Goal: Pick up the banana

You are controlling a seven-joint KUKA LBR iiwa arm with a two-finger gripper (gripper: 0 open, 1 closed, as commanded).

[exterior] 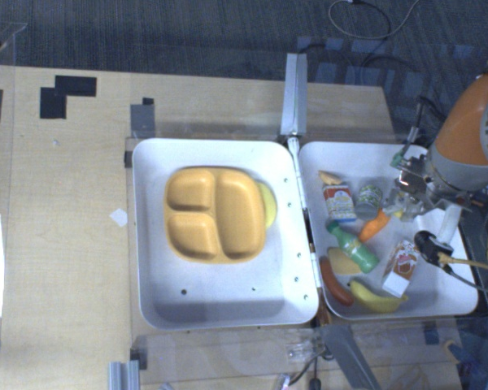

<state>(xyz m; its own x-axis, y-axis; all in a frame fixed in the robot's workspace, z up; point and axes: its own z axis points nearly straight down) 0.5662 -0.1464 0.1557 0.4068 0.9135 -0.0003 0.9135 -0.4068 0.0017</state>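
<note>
Banana [375,297]: lying flat at the near edge of the right bin [464,299], curved, just right of a red sausage-like piece [335,283] — probably slid there against the near wall.
Gripper [408,187]: hanging over the far right part of the right bin, well apart from the banana; width of opening impossible to tell from this slant.
Arm [472,132]: reaching in from the right, orange band above the wrist, placed over the clutter rather than over the target.
Right bin, contents: small red-and-white carton [338,201], a can [368,195], a carrot [374,225], a green bottle [354,248], a pale rounded piece [339,261] beside it, a snack packet [401,266] near the banana's right end.
Left bin [154,283]: holding a yellow compartment tray [215,213], upside down by the look of it, with something yellow-green [268,205] peeking out at its right edge.
Likely next need: travel toward the near edge — crowding from packet and sausage could spoil a grasp.
</note>
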